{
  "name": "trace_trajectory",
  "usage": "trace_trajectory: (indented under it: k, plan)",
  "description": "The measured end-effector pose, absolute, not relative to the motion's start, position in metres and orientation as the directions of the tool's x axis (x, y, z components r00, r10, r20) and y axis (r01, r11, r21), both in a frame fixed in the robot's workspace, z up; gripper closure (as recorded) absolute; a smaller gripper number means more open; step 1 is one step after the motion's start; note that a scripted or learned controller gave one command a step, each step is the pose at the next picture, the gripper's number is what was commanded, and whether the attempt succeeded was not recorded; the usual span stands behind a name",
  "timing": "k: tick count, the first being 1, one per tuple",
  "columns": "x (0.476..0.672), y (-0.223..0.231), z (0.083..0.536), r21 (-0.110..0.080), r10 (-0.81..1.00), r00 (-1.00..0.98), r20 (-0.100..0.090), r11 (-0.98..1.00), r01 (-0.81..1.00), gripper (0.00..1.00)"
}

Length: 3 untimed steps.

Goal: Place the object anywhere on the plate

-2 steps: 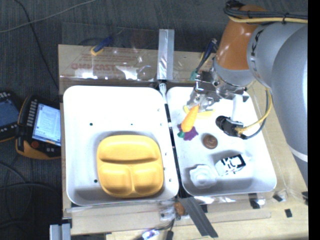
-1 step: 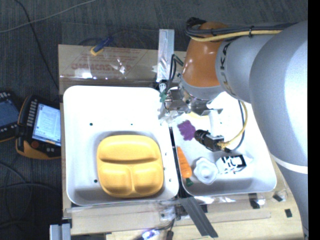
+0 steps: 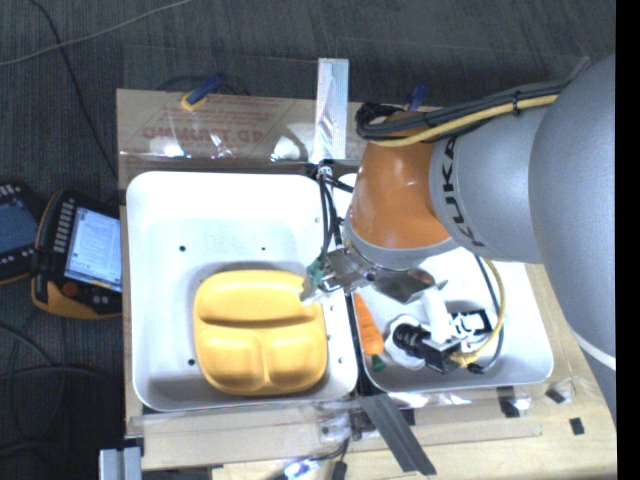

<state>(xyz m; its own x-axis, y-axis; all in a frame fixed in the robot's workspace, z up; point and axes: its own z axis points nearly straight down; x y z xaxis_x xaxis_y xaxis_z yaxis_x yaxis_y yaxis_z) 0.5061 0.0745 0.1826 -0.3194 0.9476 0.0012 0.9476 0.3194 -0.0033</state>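
A: Surroundings? Anything in the way?
B: Two white bins on the bench. The left bin (image 3: 170,228) has the yellow plate (image 3: 262,333) in its near half, lying flat, three sections. Behind the bins there's a clear plastic bag (image 3: 230,128) with a blue clip (image 3: 201,92). On the carpet to the left are a pendant (image 3: 80,253) with a pale screen and a loose cable (image 3: 80,78).
A: The blocker?
B: The arm (image 3: 500,188). It comes in from the right. Its orange band (image 3: 400,198) and grey body cover most of the right bin (image 3: 520,358).
A: Where's the object?
B: Orange piece (image 3: 368,330), in the right bin, against its left wall. It's off the plate but near the plate's right edge, with the two bin rims between them.
A: What can't you read?
B: The orange piece's upper end runs under the wrist, so its full shape is unclear. The right bin's back half is hidden. The arm is cut off at the frame's right side.
A: Gripper?
B: The gripper (image 3: 322,278) sits over the rims between the bins, at the plate's upper right corner. There's a small greenish bit at its tip, can't tell what. Can't tell if it's open or closed, or gripping anything. The orange piece lies near it, lower in the view.
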Motion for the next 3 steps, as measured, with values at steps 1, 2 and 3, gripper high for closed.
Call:
trace_trajectory:
  k: [1, 2, 3]
  plan:
    - [0.484, -0.015, 0.183, -0.003, 0.942, -0.336, 0.0, 0.336, 0.942, 1.0]
    - [0.586, 0.043, 0.183, -0.002, 0.939, -0.343, 0.0, 0.343, 0.939, 1.0]
    - [0.494, 0.081, 0.183, -0.003, 0.851, -0.525, 0.002, 0.525, 0.851, 1.0]
